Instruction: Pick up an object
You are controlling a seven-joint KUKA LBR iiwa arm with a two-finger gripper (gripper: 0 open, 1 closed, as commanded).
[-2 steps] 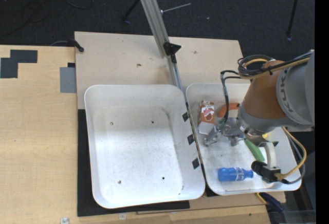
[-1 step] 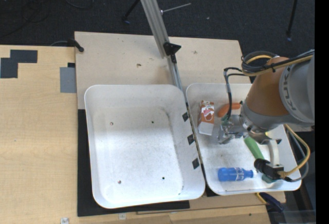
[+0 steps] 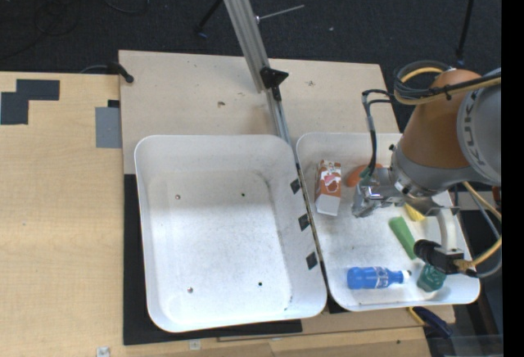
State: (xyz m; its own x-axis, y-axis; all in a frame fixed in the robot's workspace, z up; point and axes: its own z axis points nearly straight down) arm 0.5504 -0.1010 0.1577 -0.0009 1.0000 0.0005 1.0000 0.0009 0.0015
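My gripper (image 3: 365,203) hangs low over the middle of the right bin (image 3: 360,302), reaching in from the right. Just left of it a red and white carton (image 3: 329,187) lies by the bin's left wall. An orange object (image 3: 354,175) peeks out right behind the gripper, partly hidden by it. To the gripper's right a green cylinder (image 3: 402,236) lies at a slant. A blue bottle with a white cap (image 3: 374,277) lies on its side near the front edge, and a dark green object (image 3: 431,278) sits in the front right corner. Nothing shows between the fingers.
The left bin (image 3: 155,152) stands beside the right one, with a divider wall carrying black clips (image 3: 304,222) between them. A slanted metal rail (image 3: 246,28) rises behind the bins. A small yellow piece (image 3: 414,214) lies under the arm.
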